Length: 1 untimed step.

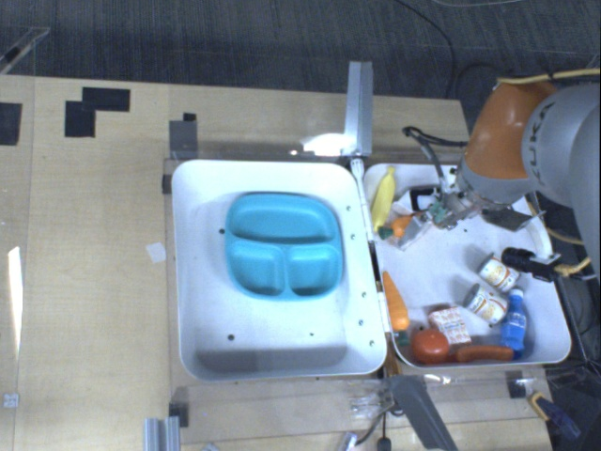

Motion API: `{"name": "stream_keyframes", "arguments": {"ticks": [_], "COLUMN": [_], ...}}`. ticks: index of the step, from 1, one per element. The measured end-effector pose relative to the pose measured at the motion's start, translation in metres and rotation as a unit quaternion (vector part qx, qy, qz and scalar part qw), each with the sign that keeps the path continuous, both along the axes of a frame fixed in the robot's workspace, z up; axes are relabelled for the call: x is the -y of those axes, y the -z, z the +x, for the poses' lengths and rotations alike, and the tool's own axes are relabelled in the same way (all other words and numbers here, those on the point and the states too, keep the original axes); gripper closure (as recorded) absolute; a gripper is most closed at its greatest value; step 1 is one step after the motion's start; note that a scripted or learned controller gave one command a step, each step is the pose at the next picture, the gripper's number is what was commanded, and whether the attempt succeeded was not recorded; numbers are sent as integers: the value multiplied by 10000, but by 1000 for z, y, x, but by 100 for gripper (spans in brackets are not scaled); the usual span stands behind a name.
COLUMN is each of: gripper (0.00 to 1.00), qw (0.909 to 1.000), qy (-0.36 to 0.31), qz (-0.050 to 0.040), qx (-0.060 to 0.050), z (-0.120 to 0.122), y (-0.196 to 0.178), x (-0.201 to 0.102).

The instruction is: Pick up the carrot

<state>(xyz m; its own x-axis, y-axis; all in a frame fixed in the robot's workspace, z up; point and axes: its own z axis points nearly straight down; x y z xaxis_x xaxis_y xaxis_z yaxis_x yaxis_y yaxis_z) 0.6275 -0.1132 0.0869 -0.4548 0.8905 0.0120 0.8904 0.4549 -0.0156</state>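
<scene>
Orange and tapered, the carrot (395, 303) lies along the right bin's (554, 341) left wall, long axis running near-to-far. Farther back, my end effector (424, 222) hovers by the banana (383, 195); I cannot tell its opening or hold.

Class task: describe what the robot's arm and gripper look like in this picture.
The arm is bulky and rounded, with smooth grey casing and a broad orange band above the wrist. Black cables run along it near the wrist. The gripper is a small piece of dark and metallic parts.
</scene>
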Motion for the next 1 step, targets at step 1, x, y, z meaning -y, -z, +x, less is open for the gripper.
{"name": "stream_keyframes", "arguments": {"ticks": [1], "gripper": [100], "qw": [9999], "qy": [-15], "qz": [-29], "qx": [98], "z": [5], "y": [-12], "x": [0]}}
